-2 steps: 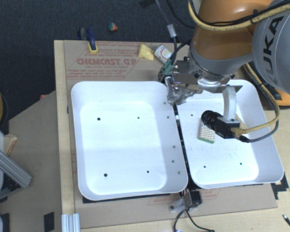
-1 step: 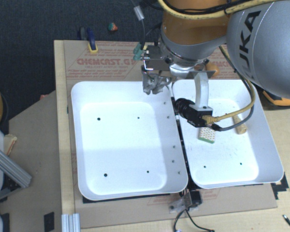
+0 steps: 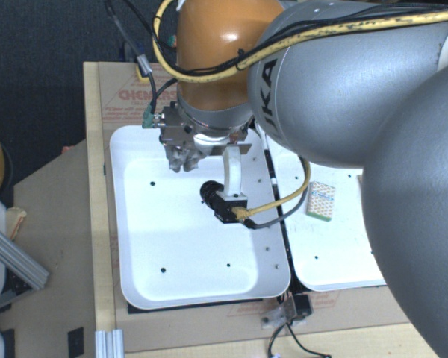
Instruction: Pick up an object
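The arm (image 3: 358, 88) reaches in from the right and bends down over the left bin (image 3: 172, 274), with its orange band (image 3: 224, 28) uppermost. It hides most of the right bin (image 3: 336, 267). The claw (image 3: 181, 159) hangs over the left bin's far end; whether it is apart or together cannot be told. A small patterned packet (image 3: 321, 200) lies in the right bin, near its left wall. Red print (image 3: 134, 95) on the surface (image 3: 104, 200) is partly covered and begins "CH". The arm shows "KA".
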You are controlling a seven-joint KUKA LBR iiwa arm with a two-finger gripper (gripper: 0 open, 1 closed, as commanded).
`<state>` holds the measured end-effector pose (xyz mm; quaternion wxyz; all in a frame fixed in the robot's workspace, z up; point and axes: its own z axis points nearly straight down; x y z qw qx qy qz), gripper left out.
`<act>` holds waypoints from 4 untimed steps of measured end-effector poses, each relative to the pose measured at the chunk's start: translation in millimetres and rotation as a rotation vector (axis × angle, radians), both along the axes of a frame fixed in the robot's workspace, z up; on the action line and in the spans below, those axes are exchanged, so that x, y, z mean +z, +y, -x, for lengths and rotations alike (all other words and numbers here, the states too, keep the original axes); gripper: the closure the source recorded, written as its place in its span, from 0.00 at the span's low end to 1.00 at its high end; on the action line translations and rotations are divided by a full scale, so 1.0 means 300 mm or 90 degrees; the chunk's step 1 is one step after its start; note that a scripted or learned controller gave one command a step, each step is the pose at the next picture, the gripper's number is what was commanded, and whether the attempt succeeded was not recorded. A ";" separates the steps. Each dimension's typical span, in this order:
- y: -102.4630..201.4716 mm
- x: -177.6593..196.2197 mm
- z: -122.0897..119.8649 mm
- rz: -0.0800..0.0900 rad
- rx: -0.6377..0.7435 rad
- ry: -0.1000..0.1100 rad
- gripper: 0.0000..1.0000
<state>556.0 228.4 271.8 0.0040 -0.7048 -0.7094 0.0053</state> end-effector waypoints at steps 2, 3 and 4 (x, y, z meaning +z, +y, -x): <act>-0.129 0.913 0.010 -0.006 -0.003 -0.022 1.00; -0.062 0.483 0.271 0.002 -0.001 0.002 1.00; -0.013 0.084 0.125 0.003 -0.005 0.000 1.00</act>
